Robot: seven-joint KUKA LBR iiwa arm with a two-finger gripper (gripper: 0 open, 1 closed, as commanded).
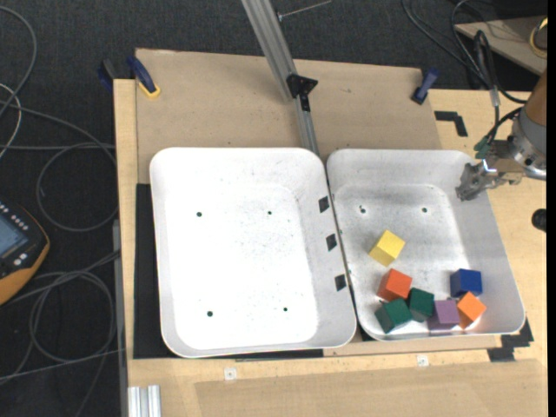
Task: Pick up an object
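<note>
My tool (pixel 470 181), grip state I cannot tell, hangs over the right bin's (pixel 434 165) far rim, with the yellow block (pixel 387 247) nearest, toward 7 o'clock.

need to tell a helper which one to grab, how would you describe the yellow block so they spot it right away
Look at the right-hand white bin, the one holding all the coloured blocks. Most of them huddle along its near edge; the yellow block sits alone, a little farther back than the red-orange block. It is the only yellow one and touches no other block.
</note>
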